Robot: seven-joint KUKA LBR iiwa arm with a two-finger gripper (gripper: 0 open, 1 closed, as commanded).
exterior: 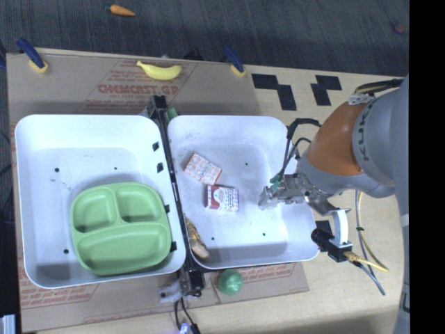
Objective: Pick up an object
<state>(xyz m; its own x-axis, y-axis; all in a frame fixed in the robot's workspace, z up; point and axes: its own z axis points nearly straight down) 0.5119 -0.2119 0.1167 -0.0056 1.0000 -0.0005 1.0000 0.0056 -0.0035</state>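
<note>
In the right bin (278, 245) lie a pink checkered packet (201, 167) and, just below it, a red and white carton (222, 197). A small tan object (195, 241) rests against the bin's lower left wall. My gripper (268, 197) hangs low over the right part of this bin, a short way right of the carton and apart from it. Nothing shows held in it. The grey arm with its orange band (334, 148) reaches in from the right.
The left bin (42, 145) holds a green divided tray (122, 227). A yellow banana (160, 69) lies on the cardboard behind the bins. A green ball (229, 281) sits on the cardboard in front of the right bin. Blue clamps (32, 54) hold the board's back edge.
</note>
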